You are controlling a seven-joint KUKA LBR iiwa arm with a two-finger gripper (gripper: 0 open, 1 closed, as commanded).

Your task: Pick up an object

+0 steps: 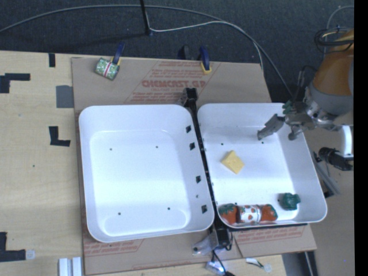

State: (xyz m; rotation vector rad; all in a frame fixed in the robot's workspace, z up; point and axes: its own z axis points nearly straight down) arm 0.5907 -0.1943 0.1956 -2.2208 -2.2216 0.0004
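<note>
Two shallow white bins side by side on desk [34, 154], joined by black divider strip w/ clips [198, 154]. Left bin [92, 125]: bare white floor, a few small dots.

Right bin [299, 171] holding all the pickable stuff. Yellow wedge-shaped block [233, 162] lying roughly mid-floor, apart from every wall, open floor all round it — widest room toward far edge and right wall. Red-and-white can-like item [250, 214] lying on its side against near wall, at near-left corner; orange/green bit at its left end touching divider side, too blurred to name. Small dark-green object [289, 200] just beside can's right end, near the near-right corner, close to rim. Near edge thus crowded, little side clearance there.

Pincer [277, 129] reaching in from right over far-right part of right bin, above floor, near right rim. Two grey fingers [268, 130] showing splayed apart, nothing between them — spread, pinching nothing. Well apart from yellow block, which sits toward near-left of it w/ bare floor between. Grey arm w/ orange band [336, 68] beyond right rim.

Outside bins: cardboard sheet [167, 82] under both, red print on it. Small green-patterned box [107, 68] on cardboard's far-left corner, well apart from bins. Blue clamp [203, 57] w/ yellow tip at far edge of cardboard. Black cables [144, 10] trailing over dark floor beyond desk.
</note>
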